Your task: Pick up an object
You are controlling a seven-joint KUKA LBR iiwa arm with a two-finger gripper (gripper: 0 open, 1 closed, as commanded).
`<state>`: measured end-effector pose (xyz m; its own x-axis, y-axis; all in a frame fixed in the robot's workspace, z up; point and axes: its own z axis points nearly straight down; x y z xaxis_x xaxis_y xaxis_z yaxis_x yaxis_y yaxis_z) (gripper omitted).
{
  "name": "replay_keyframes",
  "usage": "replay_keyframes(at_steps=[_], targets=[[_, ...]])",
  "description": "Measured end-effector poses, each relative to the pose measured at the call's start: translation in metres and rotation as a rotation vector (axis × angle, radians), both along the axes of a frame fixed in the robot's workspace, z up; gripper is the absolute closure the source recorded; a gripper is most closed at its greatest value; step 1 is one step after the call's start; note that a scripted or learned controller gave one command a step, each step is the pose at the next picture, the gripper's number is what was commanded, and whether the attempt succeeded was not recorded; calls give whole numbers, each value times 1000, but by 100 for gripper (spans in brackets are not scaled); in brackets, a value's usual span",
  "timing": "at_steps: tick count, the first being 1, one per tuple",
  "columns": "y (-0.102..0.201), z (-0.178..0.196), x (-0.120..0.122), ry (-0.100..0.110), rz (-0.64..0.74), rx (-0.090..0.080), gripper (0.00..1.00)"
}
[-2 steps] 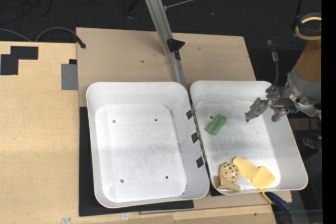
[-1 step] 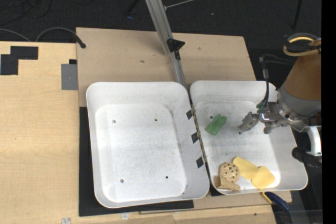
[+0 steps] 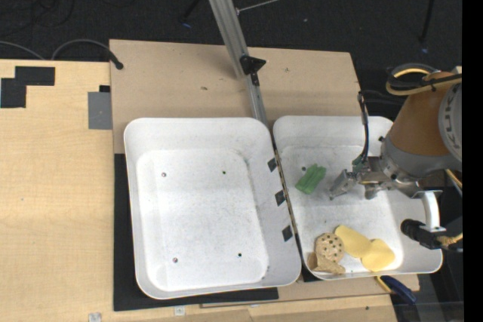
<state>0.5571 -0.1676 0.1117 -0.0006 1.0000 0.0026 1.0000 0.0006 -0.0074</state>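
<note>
The grey KUKA arm with its orange band [image 3: 423,128] reaches into the right-hand shallow white plastic bin [image 3: 324,133] from three o'clock. Its two-finger metal gripper [image 3: 341,185] sits low over the bin floor near the centre. Nothing is seen between its fingers; whether they stand wide or narrow cannot be told at this resolution.

Three candidate objects lie in this bin:

- A small flat green block, apparently plastic or foam [image 3: 310,179], lies just beside the gripper at its nine o'clock, tilted on the diagonal, near the divider between the bins. Judged light and fairly stiff, with straight sides — the long edges look the best faces to pinch across. It appears thin, so the fingers would need to come down close to the floor.
- A pale yellow rounded soft-looking piece [image 3: 366,248] lies at the bin's five o'clock, well apart from the gripper. Judged light and yielding; its curved surface may squeeze out of a narrow pinch, so the narrower end looks safest.
- A tan speckled biscuit-like lump [image 3: 328,251] lies touching the yellow piece at its nine o'clock, against the bin's front wall. Judged light, rough-surfaced, possibly crumbly — the wall limits finger access.

The left-hand shallow white bin [image 3: 143,136] holds no objects that can be made out.

The green block is judged the nearest and most practical target.
</note>
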Motion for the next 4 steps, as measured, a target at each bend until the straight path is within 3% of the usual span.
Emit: replay_keyframes(at_steps=[1, 2, 3, 4], targets=[[-2, 13, 0, -3, -8, -2, 100], [-14, 68, 3, -10, -9, -4, 100], [-15, 92, 3, -8, -4, -3, 100], [39, 107, 7, -7, 3, -2, 100]])
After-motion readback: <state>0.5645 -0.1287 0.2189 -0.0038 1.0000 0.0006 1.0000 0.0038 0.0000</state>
